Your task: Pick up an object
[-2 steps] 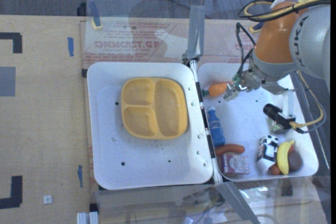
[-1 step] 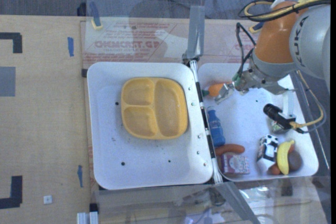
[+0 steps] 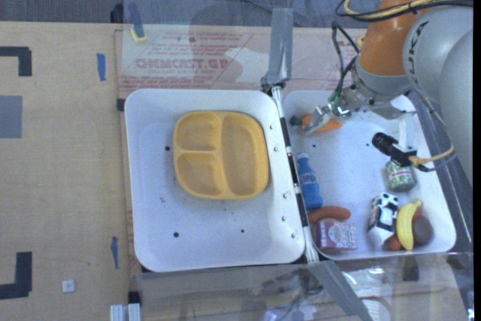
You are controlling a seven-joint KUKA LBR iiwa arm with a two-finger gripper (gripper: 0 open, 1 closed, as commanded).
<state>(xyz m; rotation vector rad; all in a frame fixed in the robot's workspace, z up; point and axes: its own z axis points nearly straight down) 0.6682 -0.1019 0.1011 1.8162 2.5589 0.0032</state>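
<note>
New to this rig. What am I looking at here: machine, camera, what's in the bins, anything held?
One camera looks down at a slant on a bench with two white bins. The grey arm with an orange band reaches in from the right; its gripper hangs over the right bin, by a carrot. I cannot tell if it holds anything. The left bin has a yellow divided plate. The right bin also has a blue bottle, sausage, red box, banana and small jar.

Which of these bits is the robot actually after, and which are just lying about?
In play: gripper over the carrot; blue bottle, sausage, banana, small jar.
Just lying about: yellow divided plate, blue tape.
</note>
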